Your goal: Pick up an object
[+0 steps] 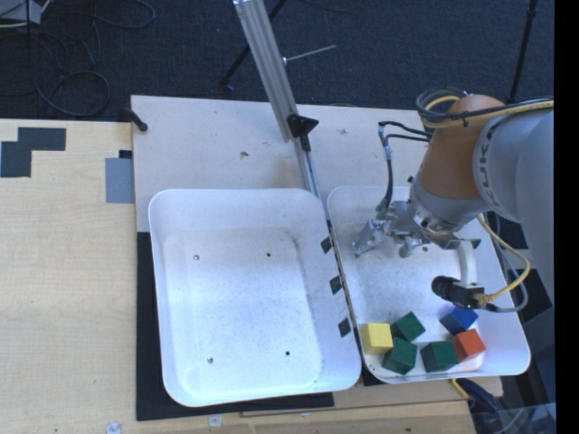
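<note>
Six small blocks sit clustered at the near end of the right bin: a yellow block, three green, one blue, one orange. They look light, rigid and flat-sided, best pinched across opposite faces. The arm hangs over the bin's far half, gripper empty; its opening cannot be told.

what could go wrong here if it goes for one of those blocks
1. The blocks sit packed in the right bin's near corner: yellow block, green blocks, blue block and orange block touch or nearly touch, so the fingers may nudge neighbours instead of closing on one.
2. They lie against the bin's rim, which could block a finger.
3. The gripper hangs well away from the pile, near the bin's far side.
</note>
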`<state>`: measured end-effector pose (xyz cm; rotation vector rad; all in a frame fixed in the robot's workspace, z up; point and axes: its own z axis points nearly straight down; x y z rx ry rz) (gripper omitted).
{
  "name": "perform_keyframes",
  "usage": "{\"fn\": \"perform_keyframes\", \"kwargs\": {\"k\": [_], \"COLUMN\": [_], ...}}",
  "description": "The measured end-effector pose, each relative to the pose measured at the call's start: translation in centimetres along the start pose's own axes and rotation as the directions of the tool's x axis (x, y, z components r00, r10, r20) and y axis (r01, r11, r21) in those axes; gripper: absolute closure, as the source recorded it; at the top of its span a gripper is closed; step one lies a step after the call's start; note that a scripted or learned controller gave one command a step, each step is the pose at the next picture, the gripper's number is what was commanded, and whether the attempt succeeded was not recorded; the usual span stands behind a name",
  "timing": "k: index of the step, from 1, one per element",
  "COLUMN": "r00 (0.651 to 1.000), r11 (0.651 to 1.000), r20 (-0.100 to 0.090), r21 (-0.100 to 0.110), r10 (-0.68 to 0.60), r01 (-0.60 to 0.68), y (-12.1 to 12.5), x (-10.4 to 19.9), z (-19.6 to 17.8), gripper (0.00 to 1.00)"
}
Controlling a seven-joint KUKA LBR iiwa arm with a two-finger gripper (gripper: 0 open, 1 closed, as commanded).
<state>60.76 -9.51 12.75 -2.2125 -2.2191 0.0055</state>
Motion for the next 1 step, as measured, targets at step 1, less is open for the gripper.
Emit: {"fn": "perform_keyframes", "kwargs": {"k": [1], "r00": [1.000], "r11": [1.000], "r20": [0.003], "r21": [-0.006], "r10": [0.003], "r01": [-0.003], "y": [0.89], "x": [-0.52], "z": [3.78], "gripper": [0.00]}}
